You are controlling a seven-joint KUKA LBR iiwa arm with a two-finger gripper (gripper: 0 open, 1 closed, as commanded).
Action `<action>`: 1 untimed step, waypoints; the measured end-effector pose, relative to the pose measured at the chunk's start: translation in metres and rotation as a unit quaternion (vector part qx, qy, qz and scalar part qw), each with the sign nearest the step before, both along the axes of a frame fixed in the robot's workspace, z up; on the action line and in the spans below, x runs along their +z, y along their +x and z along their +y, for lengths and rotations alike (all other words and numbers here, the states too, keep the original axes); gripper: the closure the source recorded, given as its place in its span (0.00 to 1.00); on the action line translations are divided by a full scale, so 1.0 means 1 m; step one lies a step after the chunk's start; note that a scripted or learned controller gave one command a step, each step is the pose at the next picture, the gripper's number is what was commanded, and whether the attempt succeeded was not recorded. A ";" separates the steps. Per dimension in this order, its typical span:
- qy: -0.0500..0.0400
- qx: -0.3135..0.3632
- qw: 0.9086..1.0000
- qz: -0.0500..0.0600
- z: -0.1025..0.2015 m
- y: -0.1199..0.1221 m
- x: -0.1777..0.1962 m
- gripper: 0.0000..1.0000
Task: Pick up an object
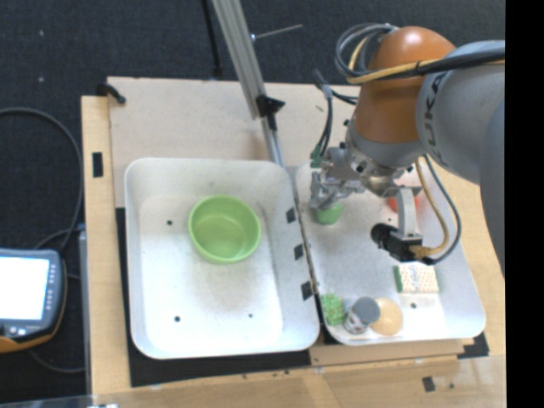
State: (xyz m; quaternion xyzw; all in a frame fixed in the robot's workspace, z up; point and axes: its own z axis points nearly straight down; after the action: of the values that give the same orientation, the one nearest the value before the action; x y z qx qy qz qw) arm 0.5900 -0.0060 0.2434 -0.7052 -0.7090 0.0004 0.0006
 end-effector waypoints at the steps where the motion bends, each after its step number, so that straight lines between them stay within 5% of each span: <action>1: 0.001 0.001 1.000 -0.001 0.042 -0.012 0.002 1.00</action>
State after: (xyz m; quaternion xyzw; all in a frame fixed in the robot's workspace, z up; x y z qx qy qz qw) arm 0.5777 0.0356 0.2451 -0.7046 -0.7096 -0.0006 0.0006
